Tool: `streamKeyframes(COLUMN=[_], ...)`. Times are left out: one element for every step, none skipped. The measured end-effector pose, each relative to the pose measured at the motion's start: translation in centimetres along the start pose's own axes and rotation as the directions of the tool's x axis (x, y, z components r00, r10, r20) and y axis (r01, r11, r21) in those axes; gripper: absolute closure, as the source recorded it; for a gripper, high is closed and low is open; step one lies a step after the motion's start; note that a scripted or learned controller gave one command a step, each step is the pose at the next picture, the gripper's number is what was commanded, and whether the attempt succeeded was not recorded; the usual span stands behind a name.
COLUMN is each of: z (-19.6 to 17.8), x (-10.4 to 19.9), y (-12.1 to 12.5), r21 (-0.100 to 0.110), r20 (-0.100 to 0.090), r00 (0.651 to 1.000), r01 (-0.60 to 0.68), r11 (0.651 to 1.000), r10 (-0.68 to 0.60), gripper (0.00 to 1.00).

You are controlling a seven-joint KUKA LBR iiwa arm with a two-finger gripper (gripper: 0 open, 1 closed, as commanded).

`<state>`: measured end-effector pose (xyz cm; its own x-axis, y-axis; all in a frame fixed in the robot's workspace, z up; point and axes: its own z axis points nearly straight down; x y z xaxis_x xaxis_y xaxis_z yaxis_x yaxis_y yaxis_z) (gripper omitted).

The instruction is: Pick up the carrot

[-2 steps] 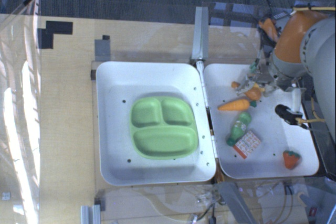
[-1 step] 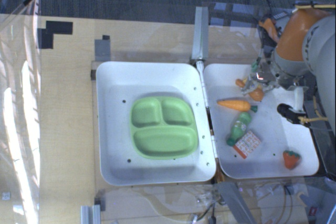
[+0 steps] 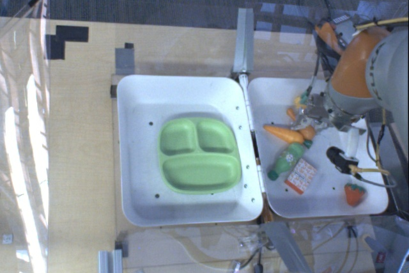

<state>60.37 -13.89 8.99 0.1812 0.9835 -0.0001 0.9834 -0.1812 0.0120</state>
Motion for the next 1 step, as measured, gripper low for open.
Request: streamKeyframes(z=[-9.66], x=[7.21], y=[-1.88], r21=[0.006], r20=[-0.001], r00=[0.996], r01=[-0.084], r11=[0.996], r10=[0.084], gripper=[1.0])
